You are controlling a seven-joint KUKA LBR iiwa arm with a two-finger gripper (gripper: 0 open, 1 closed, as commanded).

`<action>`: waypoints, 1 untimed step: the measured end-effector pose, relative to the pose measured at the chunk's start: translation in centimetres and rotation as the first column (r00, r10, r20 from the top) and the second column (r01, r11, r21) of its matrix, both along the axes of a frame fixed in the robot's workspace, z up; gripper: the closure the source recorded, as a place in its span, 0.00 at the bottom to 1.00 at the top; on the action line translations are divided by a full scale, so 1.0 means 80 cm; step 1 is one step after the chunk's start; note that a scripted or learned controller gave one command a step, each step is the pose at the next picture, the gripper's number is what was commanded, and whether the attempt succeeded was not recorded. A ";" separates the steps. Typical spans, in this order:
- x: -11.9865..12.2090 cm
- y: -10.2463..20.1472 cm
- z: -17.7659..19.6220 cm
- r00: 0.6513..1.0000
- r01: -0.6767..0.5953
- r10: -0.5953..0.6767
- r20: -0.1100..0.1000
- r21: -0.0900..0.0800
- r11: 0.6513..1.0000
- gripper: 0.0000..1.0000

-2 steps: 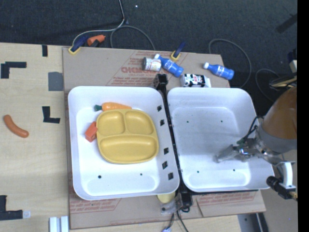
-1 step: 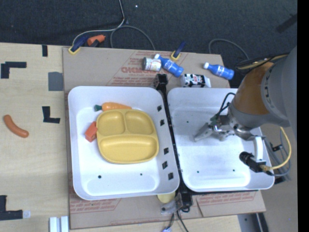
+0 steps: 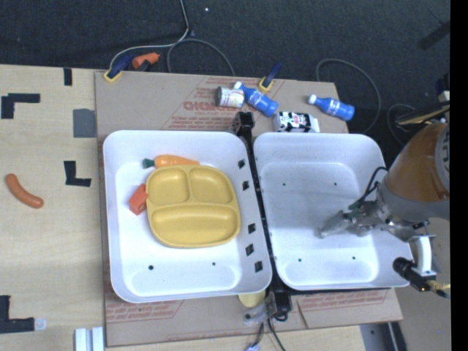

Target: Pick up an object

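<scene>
In the left bin (image 3: 121, 254) lies a yellow divided plate (image 3: 194, 207). An orange carrot (image 3: 175, 161) rests along its far edge, and a small red-orange piece (image 3: 138, 199) is tucked against its left side. My gripper (image 3: 327, 229) reaches into the right bin (image 3: 322, 273) from the right, low over the bin's floor near its middle and pointing left. Nothing shows at its tip. The arm's orange band (image 3: 420, 170) hangs over the bin's right rim.
Behind the bins lie a white bottle (image 3: 230, 96), two blue bottles (image 3: 261, 101) (image 3: 333, 107) and a black-and-white box (image 3: 296, 122). A sausage toy (image 3: 23, 191) sits on the bench at far left. Cables and an orange clamp (image 3: 146, 59) lie at the back.
</scene>
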State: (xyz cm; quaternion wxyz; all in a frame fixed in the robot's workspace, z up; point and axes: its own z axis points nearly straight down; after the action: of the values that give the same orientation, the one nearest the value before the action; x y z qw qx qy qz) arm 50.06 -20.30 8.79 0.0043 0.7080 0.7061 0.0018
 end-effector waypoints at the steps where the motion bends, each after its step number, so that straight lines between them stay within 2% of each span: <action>1: 0.069 0.105 -0.001 1.000 -0.009 0.009 -0.001 -0.001 1.000 0.00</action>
State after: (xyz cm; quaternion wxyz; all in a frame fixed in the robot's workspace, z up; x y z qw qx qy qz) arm 55.55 -11.93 8.70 0.0045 0.7049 0.7093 0.0011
